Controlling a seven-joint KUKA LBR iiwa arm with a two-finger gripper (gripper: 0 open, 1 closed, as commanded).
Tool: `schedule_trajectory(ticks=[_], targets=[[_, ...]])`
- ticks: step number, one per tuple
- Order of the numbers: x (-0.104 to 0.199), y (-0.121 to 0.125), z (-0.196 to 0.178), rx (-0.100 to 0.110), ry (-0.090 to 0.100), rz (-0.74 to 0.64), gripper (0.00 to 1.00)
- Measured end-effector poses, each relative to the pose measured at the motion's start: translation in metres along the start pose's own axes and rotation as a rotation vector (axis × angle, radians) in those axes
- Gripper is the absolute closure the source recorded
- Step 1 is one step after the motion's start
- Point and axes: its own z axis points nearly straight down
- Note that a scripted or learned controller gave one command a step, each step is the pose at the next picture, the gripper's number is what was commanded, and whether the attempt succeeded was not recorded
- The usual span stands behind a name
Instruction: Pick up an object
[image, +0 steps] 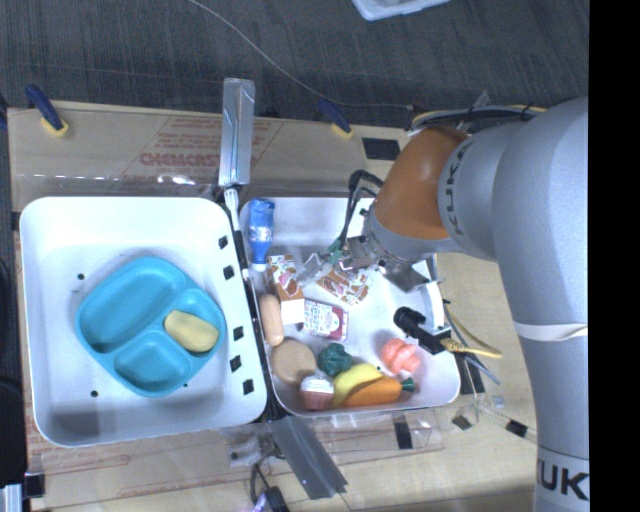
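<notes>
Two shallow white plastic bins sit side by side on the bench. The left bin (40, 300) has smooth walls with rounded corners and carries a glossy blue divided plate (148, 325), whose right compartment holds a pale yellow, rounded, potato-like piece (192, 330).

The right bin (300, 212) is crowded with toy food: a blue bottle (261, 227) lying at its upper left corner, a tan sausage-shaped roll (270, 318) along the left wall, a small white and red carton (323, 318) near the middle, printed snack packets (345, 286) just above it, a round beige bun (293, 360), a dark green leafy piece (335, 357), a yellow banana-like piece (358, 378) touching an orange carrot (375, 392), and a pink-orange rounded fruit (400, 355) beside them.

The grey arm with its smooth orange band (425, 195) reaches in from the right, over the upper right part of this bin. The gripper (352, 257) sits just above the snack packets; whether it is spread or pinching anything cannot be told, since the wrist hides it
</notes>
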Motion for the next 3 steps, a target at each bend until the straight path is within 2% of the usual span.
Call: schedule_trajectory(ticks=[1, 2, 3], targets=[[-0.028, 0.015, 0.02, 0.047, 0.021, -0.041, 0.0], [-0.028, 0.016, 0.01, 0.047, 0.021, -0.045, 1.0], [0.073, 0.025, -0.115, 0.043, 0.025, -0.065, 1.0]])
